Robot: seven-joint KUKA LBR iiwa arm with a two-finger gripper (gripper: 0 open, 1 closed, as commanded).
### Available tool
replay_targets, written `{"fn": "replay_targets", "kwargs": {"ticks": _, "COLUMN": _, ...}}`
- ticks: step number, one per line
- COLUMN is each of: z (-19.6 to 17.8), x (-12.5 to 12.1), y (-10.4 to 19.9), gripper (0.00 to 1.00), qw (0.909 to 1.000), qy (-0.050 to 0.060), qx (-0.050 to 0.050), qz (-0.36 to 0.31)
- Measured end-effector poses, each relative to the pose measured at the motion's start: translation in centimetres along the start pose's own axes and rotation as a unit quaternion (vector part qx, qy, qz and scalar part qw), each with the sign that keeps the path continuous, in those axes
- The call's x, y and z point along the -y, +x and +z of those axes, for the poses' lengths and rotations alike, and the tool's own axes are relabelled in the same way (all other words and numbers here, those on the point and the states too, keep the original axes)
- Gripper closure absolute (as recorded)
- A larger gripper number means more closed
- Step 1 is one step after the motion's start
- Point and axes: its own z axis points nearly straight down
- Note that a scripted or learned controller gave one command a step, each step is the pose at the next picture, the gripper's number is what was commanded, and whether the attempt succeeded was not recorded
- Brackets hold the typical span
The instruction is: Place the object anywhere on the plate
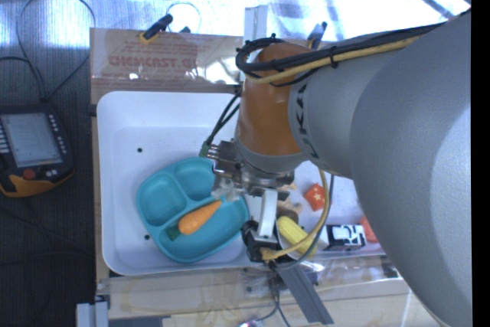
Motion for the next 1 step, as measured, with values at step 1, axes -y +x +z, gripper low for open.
{"fn": "replay_targets", "kwargs": {"ticks": 1, "z": 0.01, "x": 0.0, "y": -0.01, "gripper": 0.0, "qw": 1.0, "qy": 0.0, "qx": 0.0, "qz": 0.0}}
